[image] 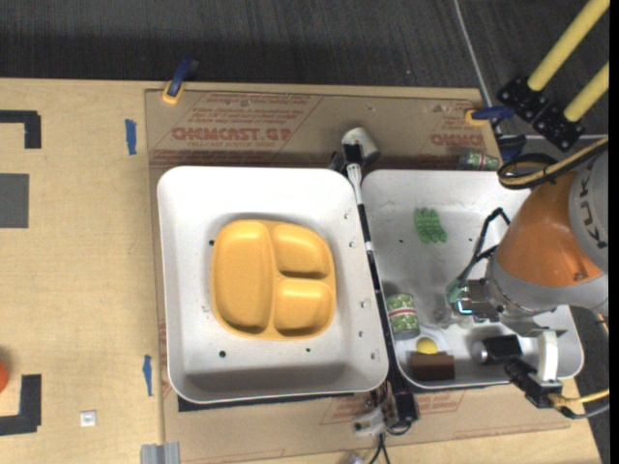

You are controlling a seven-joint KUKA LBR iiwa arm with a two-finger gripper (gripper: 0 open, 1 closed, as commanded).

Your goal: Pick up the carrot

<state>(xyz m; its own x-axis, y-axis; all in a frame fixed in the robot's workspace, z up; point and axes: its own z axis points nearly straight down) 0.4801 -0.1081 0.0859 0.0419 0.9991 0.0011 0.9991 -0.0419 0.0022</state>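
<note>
Arm (551,249): grey with an orange band, reaching in from the right and hanging over the right half of the right bin (387,196). Gripper (471,303): a dark body with a small cyan light, low over the bin floor toward its near side, mostly covered by the wrist. I cannot tell whether it is open or closed, nor whether it holds or touches anything. Carrot: its place cannot be told, nor its look. Right bin, left part, far to near: a green leafy piece (429,224) lying alone on the floor. Then a small green-and-white can (401,310) close to the left wall. Then a yellow ball (426,346) just beside a brown block (431,364) at the near wall, the two touching or nearly so. The can, ball and block lie left of the gripper and apart from it. Left bin (184,259): holds a yellow divided plate (273,278) with three compartments, set about at its middle. Sheet (242,129): brown card with red print, under both bins. Bench (77,259): pale wood with black marks at the left. At its left edge sits an orange-red spot (3,377), cut by the frame, kind not to be told. Far right: two yellow rods (580,27) in black clamps.
</note>
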